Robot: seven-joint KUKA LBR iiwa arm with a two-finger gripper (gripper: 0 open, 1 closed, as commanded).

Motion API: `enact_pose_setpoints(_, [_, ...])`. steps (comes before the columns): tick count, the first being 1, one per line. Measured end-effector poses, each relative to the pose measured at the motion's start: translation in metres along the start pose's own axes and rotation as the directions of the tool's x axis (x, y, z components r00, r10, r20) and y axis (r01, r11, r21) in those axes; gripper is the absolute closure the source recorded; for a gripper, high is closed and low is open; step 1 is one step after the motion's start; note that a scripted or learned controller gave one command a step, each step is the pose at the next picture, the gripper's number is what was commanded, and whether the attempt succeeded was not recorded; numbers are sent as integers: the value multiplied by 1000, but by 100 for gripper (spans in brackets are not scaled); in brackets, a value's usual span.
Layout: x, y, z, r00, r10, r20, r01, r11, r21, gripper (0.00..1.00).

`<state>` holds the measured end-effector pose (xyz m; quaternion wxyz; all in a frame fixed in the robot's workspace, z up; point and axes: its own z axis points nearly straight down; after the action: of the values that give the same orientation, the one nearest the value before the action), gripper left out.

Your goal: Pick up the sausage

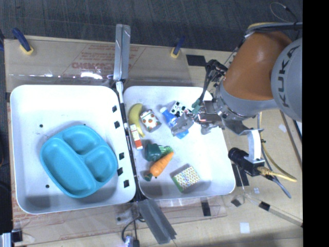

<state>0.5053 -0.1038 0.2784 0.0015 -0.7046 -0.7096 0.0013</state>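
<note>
Gripper [182,125] low over the right bin [216,181], beside a blue-and-white toy [172,111]; open or closed, impossible to tell. Small reddish sausage [136,137] apart to the left, against the bin's left wall, just below the banana [134,115], above the carrot [161,164].

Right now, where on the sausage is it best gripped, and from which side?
Probably its middle, from straight above, closing across its narrow width. The sausage lies flat, lengthwise close beside the left wall of the right bin, with the banana at its top end, so a sideways approach looks blocked.
</note>
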Motion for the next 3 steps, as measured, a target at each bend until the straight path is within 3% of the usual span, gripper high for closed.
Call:
enact_pose_setpoints(1, [-83, 31, 69, 983, -186, 0, 186, 983, 0, 0])
enact_pose_setpoints(2, [-106, 78, 164, 1000, -1, 1, 1, 1000, -1, 0])
enact_pose_setpoints(3, [-107, 122, 186, 991, 135, -1, -135, 991, 0, 0])
